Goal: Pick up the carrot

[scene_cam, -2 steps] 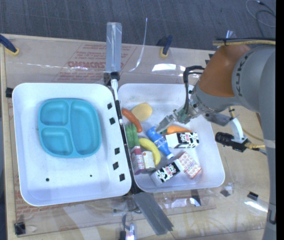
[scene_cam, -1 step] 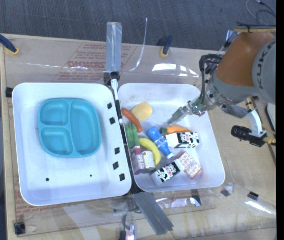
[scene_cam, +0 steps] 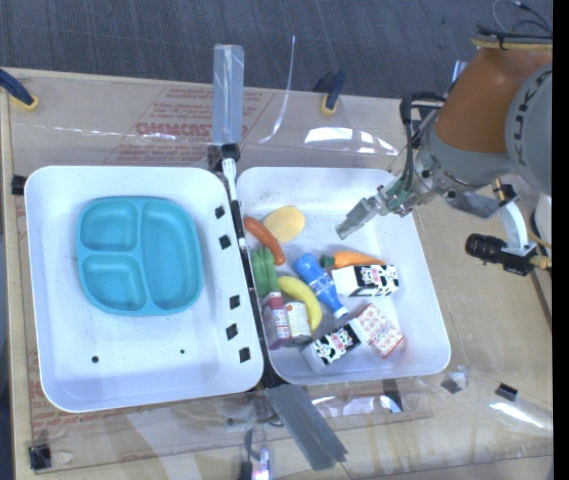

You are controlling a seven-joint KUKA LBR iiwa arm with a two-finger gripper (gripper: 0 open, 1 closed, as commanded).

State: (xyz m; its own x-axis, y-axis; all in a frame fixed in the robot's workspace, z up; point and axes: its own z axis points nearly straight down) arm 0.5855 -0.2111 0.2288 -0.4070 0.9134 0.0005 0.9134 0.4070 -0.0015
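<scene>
In the right bin (scene_cam: 429, 318), carrot (scene_cam: 356, 260) lies untouched among the clutter, just beside a cow-print carton (scene_cam: 367, 279), with the gripper (scene_cam: 359, 218) hovering just above it, jaw state cannot be told — pickup not yet begun, descent and grasp remaining.

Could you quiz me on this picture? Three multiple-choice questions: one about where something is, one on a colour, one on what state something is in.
1. Where does the small orange carrot lie?
A. right-hand white bin
B. blue tray
C. bench

2. What colour is the sectioned plastic tray in the left-hand white bin?
A. red
B. light blue
C. green

3. The carrot is:
A. lifted up
B. lying in the bin
C. on the tray

Answers: 1 A, it sits among the toy foods there. 2 B, it is plainly light blue. 3 B, the gripper hangs above and left of it.
</scene>
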